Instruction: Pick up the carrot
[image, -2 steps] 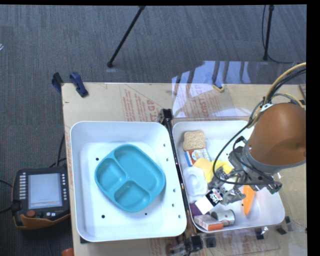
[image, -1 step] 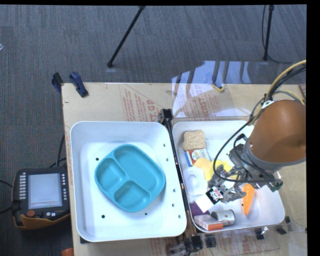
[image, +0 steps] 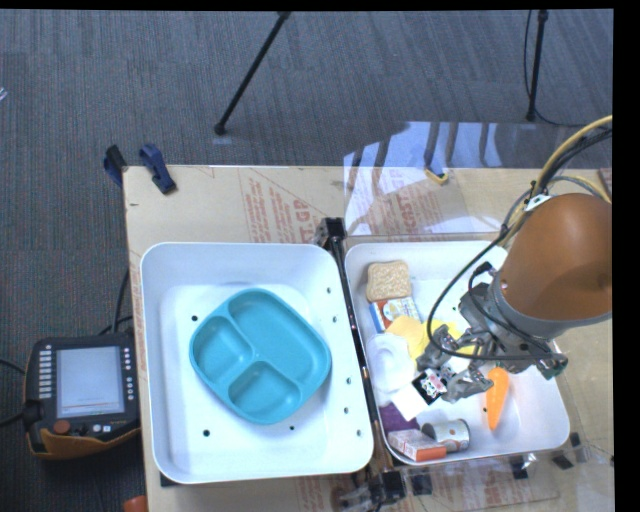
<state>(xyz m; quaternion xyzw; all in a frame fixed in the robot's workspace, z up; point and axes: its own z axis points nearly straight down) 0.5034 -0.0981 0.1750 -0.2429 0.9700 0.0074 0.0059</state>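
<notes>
the worktop (image: 250, 200) is a brown board printed with red lettering, standing on dark grey carpet (image: 120, 80), with two thin black stand legs (image: 250, 70) slanting across the floor behind it. a blue clamp (image: 156, 168) sits at its far left corner, and a handheld control pendant (image: 82, 388) with a pale screen lies on the floor to its left.

on the board two white bins sit side by side. the left bin (image: 170, 300) holds a teal divided plate (image: 260, 353) with three compartments. the right bin (image: 545, 415) is crowded: a slice of bread (image: 388, 280) near its far left corner, a yellow item (image: 408, 330) and a white cup-like object (image: 390, 358) below that, a small can (image: 445, 432) and a red-orange box (image: 418, 446) along the near wall.

the arm (image: 555, 260) (its orange band fills much of the view) reaches over the right bin, cables looping off it. the tool (image: 452, 378) hangs low over the bin's middle, just left of the carrot; whether it is parted or closed, i cannot tell, and nothing is visibly between its tips.

the carrot (image: 496, 396) lies on the bin floor towards the near right, its long axis running nearly near-to-far, slightly tilted, thick end away from the camera and narrow tip pointing at the near wall.
</notes>
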